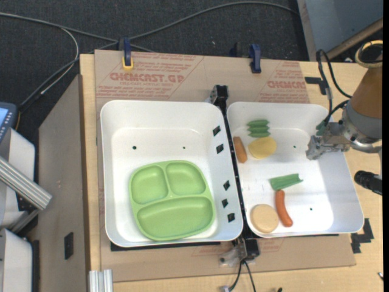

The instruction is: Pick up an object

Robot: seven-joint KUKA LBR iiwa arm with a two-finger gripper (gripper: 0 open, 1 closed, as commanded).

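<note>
Camera view: gripper (317,148), jaws' state unclear, hovers at the right bin's (340,224) far edge and should descend squarely over one toy.

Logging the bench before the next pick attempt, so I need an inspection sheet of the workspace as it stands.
Surface: cardboard-topped bench bearing two white bins, left bin and right bin.
Job's things: in the right bin, green ridged piece, yellow piece, orange sausage, green strip, red sausage, tan round piece.
Clutter: green divided plate in the left bin.
Grippers: gripper over the right bin's right rim, holding nothing seen.
Cables: black cables on the floor.
Surroundings: dark carpet.
</note>
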